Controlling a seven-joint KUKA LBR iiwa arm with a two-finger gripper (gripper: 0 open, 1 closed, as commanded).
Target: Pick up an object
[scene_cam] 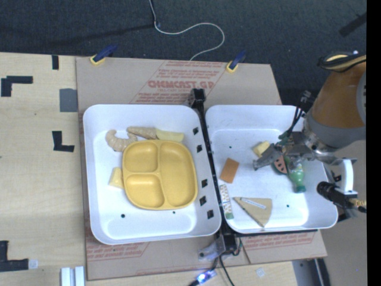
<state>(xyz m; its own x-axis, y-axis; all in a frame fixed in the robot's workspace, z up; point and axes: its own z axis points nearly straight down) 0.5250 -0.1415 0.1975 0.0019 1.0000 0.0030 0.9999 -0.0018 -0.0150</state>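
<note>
Fingers cannot be told open or shut — the gripper [275, 158] hovers low in the right bin [238, 121] beside a green bottle [297, 177]; likely light, stiff and slippery, best gripped across its middle

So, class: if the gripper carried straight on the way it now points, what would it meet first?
The gripper points toward the view's left, low in the right bin. The orange block lies nearest in that line, so probably that first, though depth is unclear and it may pass just above it.
</note>
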